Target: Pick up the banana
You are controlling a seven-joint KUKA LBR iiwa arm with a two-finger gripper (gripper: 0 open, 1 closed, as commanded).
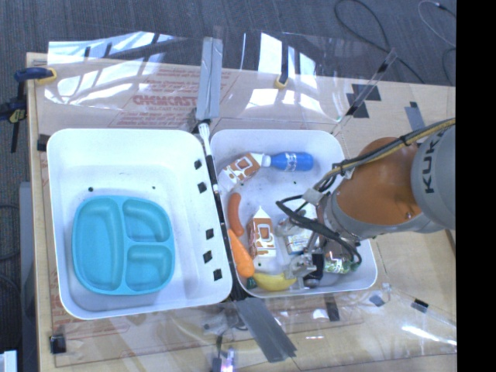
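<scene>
At the left of the frame, 1 white bin (62, 208) holds a blue tray (122, 244). The right bin (364, 273) holds a carrot (241, 254), cartons, a bottle (288, 161) and the banana (274, 282) at its lower edge. It looks light, soft and easily bruised, best taken across its middle; the pincer (310, 270) hovers just right of it, its state impossible to tell.

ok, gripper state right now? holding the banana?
Gripper: low in the right bin, next to the banana; open or shut cannot be told, no grasp visible.
</scene>
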